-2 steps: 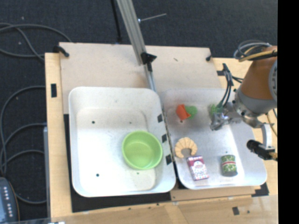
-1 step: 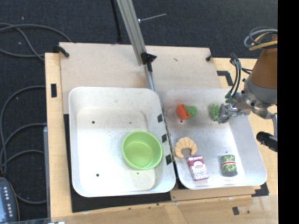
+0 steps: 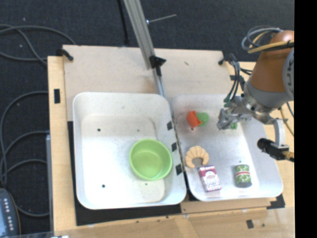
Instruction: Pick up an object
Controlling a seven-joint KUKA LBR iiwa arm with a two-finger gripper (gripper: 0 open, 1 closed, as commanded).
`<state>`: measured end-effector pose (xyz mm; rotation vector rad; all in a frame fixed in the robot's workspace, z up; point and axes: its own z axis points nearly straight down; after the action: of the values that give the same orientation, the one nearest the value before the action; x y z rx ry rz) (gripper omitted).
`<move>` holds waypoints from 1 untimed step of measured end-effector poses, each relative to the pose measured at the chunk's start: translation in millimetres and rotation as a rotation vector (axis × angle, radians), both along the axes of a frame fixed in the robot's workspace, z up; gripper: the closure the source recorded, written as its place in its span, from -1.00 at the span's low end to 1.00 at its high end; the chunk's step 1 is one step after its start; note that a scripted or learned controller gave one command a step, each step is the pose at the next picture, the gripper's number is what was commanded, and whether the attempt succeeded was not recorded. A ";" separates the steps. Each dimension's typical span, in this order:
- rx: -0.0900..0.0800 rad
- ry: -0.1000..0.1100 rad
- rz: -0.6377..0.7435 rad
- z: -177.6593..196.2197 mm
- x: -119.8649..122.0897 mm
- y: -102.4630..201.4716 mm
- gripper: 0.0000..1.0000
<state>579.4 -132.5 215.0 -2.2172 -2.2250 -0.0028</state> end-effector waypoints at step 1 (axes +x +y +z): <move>-0.001 0.000 0.000 4.0 22.6 46.4 1.00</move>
<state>602.0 -86.1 218.9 -2.2179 -2.2253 -0.0014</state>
